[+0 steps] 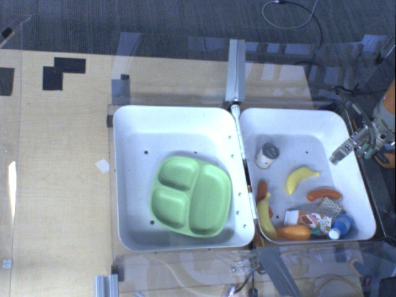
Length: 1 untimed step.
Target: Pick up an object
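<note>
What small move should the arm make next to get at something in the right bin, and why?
Probably swing the gripper left and down over the yellow banana. The gripper sits at the right bin's right rim, holding nothing, and that banana lies apart from the crowded pile along the front wall.

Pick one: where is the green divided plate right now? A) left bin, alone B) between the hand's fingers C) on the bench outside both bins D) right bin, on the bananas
A. The green divided plate lies flat on the floor of the left bin, with nothing else beside it; the bananas and other small items sit in the right bin.
</note>
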{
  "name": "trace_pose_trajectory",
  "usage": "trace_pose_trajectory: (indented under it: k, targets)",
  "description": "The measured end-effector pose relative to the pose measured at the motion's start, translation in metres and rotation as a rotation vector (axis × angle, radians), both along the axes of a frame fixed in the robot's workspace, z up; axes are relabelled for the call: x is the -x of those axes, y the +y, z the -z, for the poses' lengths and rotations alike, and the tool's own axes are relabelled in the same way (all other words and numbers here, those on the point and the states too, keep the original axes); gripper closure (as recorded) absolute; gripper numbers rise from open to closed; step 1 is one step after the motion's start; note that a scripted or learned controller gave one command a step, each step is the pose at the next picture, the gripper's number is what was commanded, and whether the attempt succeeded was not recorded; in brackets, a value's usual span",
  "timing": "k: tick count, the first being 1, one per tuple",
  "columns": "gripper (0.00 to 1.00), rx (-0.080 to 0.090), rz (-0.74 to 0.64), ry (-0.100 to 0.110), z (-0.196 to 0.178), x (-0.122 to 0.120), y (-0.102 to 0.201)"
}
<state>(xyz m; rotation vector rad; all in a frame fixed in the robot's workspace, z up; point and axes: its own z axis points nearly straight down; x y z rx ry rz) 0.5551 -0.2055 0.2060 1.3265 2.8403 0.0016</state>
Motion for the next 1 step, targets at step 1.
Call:
trace_pose_trajectory:
  k: [1]
  targets:
    - [1.00, 0.002, -0.004, -0.008, -0.0123, -0.0027, 0.0009]
